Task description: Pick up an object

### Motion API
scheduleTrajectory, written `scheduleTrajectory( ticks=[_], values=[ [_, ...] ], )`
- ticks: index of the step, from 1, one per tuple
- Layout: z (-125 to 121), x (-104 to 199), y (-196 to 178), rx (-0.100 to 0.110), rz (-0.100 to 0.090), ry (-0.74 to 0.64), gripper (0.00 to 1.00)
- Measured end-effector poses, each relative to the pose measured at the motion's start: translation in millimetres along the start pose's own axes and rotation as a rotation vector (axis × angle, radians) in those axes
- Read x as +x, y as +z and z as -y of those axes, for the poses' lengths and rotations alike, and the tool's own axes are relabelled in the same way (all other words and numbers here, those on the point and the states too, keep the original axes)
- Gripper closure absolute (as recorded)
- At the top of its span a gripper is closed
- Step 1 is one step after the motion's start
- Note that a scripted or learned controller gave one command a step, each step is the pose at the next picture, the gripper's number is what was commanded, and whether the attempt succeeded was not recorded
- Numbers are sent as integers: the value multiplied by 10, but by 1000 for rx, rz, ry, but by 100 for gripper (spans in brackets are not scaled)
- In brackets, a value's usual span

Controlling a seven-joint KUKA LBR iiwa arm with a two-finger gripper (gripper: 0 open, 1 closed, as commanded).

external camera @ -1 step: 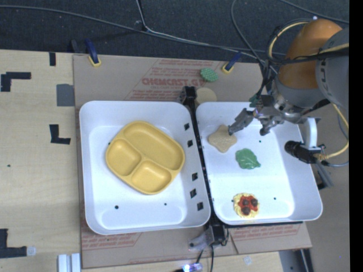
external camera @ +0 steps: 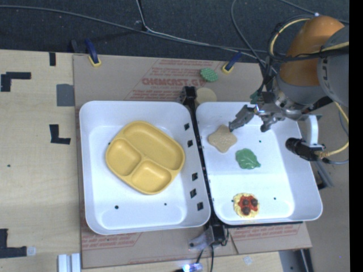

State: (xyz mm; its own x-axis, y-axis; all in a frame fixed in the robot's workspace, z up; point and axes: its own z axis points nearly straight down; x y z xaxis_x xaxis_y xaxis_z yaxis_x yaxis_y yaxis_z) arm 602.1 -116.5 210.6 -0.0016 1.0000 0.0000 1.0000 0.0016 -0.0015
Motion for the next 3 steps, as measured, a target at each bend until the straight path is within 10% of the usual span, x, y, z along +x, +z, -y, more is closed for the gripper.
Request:
scheduleTrajectory(
  ticks=[2,3],
  values=[
    [3,45,1206,4,1,0,0],
    [-10,48,1240,-4,2,0,0]
  ],
)
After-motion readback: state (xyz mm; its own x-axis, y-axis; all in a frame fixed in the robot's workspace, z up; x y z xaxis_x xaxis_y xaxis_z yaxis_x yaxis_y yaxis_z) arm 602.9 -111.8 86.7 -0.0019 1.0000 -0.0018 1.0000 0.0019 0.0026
